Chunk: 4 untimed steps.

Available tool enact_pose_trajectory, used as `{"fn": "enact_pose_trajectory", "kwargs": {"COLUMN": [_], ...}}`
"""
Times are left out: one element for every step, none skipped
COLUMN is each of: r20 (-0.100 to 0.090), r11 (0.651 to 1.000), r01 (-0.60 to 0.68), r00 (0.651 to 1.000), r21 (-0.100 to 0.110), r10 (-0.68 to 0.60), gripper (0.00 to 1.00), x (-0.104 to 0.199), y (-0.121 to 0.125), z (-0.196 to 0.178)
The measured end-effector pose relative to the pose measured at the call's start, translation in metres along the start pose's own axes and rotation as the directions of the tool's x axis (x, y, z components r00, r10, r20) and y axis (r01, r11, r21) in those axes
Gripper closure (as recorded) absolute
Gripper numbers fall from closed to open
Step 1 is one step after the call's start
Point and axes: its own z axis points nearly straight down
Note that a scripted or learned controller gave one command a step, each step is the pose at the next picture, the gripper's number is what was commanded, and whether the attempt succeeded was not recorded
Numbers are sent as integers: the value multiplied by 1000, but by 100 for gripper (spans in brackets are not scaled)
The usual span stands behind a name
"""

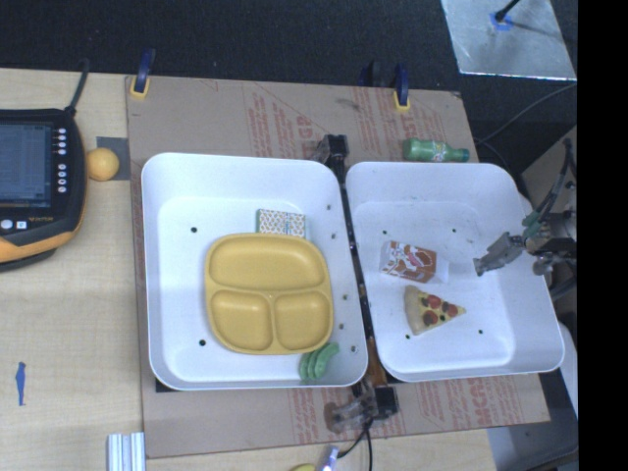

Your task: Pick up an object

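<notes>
Your gripper [494, 256] is at the right edge of the right bin [491, 356], and I cannot tell its state. The pizza slice [431, 310] lies near the bin's middle, just below the snack packet [409, 261]. You could miss it, because it lies flat.

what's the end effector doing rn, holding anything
End effector: at the right bin's right edge, nothing visible in it; open or closed cannot be told.

Bench [59, 361], cardboard sheet [245, 116] (2 white bins [162, 263])
</notes>
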Motion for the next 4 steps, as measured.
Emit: {"fn": "enact_pose_trajectory", "kwargs": {"r20": [0, 2, -6, -1], "r11": [1000, 1000, 1000, 1000], "r01": [3, -1, 4, 1], "r00": [1000, 1000, 1000, 1000], "r21": [3, -17, -13, -17], "r10": [-3, 1, -4, -1], "gripper": [0, 0, 0, 0], "x": [57, 64, 56, 29], "y": [33, 92, 100, 176], "z": [72, 146, 151, 151]}}
